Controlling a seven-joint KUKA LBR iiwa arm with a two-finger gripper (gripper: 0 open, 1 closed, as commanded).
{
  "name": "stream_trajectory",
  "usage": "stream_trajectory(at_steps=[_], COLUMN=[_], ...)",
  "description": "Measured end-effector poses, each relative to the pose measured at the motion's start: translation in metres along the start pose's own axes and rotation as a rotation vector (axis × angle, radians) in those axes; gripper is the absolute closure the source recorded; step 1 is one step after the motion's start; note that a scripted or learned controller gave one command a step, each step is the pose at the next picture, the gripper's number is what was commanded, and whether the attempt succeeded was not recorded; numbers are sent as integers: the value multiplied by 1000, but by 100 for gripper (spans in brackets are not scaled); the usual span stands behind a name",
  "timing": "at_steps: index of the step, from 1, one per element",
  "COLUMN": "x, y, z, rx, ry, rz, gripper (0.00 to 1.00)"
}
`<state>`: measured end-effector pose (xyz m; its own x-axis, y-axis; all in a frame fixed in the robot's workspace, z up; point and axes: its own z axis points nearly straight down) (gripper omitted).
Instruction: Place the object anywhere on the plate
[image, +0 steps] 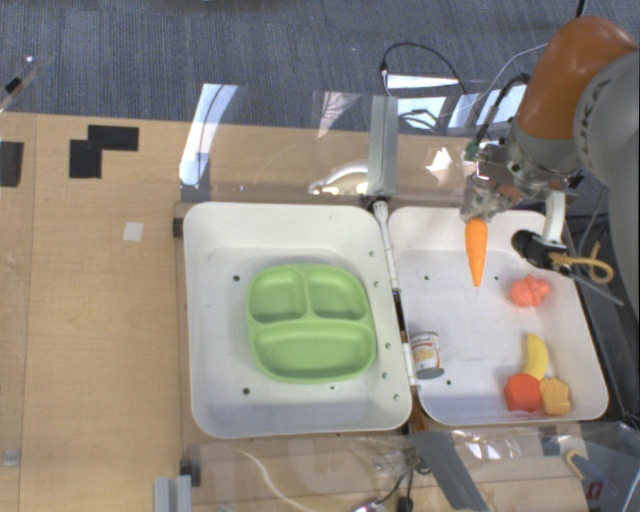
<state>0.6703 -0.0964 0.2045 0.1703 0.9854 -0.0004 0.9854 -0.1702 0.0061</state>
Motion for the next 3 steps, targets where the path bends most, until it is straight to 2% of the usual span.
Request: stream_trajectory(at_steps=[1, 2, 3], x=[73, 100, 158], y=[-85, -164, -153], z=[19, 2, -4], rx=[4, 3, 2], ry=[2, 3, 3], rz=[148, -189, -293], gripper=[100, 100, 100])
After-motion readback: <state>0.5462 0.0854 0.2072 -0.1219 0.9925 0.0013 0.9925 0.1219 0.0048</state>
